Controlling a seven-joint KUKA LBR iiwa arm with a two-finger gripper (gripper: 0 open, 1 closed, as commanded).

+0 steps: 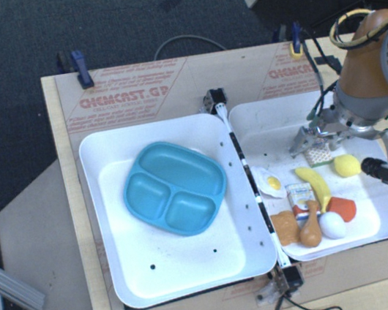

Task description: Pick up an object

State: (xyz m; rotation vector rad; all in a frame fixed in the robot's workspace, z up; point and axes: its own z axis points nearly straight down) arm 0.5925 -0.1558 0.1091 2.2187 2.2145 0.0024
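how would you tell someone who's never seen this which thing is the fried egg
Look in the right bin, the one crowded with toy food. Along its left wall, beside the divider, lies the fried egg, left of the banana. It is the only flat white piece with a yellow yolk in its middle.

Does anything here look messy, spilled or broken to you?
Nothing looks spilled or broken. The toy food, such as the banana and fried egg, lies crowded at the near end of the right bin, while the blue divided plate sits askew in the left bin.
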